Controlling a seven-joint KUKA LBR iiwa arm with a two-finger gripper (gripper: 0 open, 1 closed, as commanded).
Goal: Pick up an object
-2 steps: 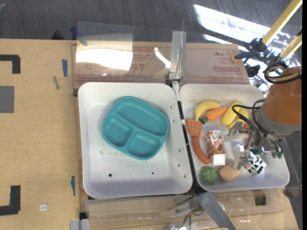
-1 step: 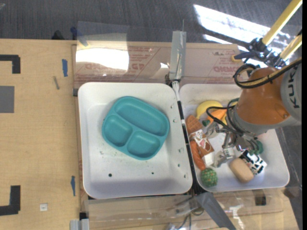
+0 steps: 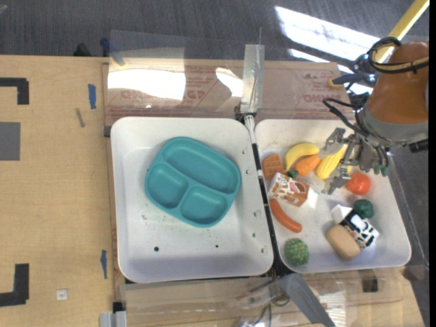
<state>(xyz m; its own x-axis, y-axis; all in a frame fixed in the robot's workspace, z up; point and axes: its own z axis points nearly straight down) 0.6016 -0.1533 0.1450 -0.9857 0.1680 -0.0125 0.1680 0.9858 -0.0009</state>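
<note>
My gripper (image 3: 354, 161) hangs over the back of the right bin (image 3: 398, 247), under the orange wrist band. Its grey fingers (image 3: 337, 144) stand apart, open, with nothing clearly between them. A yellow corn cob (image 3: 330, 162) lies just beneath the left finger, and a red tomato (image 3: 359, 182) sits just in front of the gripper. A banana (image 3: 301, 152) and an orange carrot (image 3: 308, 164) lie to the left of the corn.
The right bin also holds a small carton (image 3: 289, 190), a sausage (image 3: 286, 216), a green broccoli (image 3: 296, 251), a dark green piece (image 3: 364, 208), a cow-patterned toy (image 3: 362, 230) and a tan bread roll (image 3: 340, 242). A teal divided plate (image 3: 194, 180) lies in the left bin (image 3: 129, 251).
</note>
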